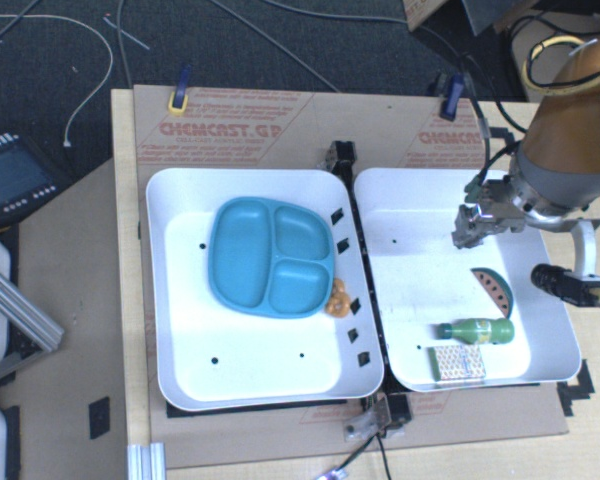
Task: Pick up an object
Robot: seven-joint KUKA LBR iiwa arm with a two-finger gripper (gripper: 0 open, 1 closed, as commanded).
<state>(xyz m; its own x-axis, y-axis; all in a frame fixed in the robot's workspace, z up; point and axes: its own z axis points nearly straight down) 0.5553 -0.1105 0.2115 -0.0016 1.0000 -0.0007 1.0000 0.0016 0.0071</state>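
Bins sit side by side on the bench, both white and shallow. In the left bin (180, 298) a blue plate (270, 258) with three compartments lies flat near the middle, and a small orange-brown lump (337, 299) rests just at the plate's right edge, close to the divider between the bins.

In the right bin (410, 268) three things lie toward the near right corner: a watermelon slice (493, 290), curved, with a green rind; below it a green bottle (476, 332) on its side, cap pointing left; and just below the bottle a small checked box (458, 364), touching or almost touching it.

The arm (570, 128) reaches in from the right. Its gripper (472, 230) hangs over the upper right part of the right bin, above the slice and apart from it. Nothing shows between its fingers; whether the jaws are apart or together I cannot tell.
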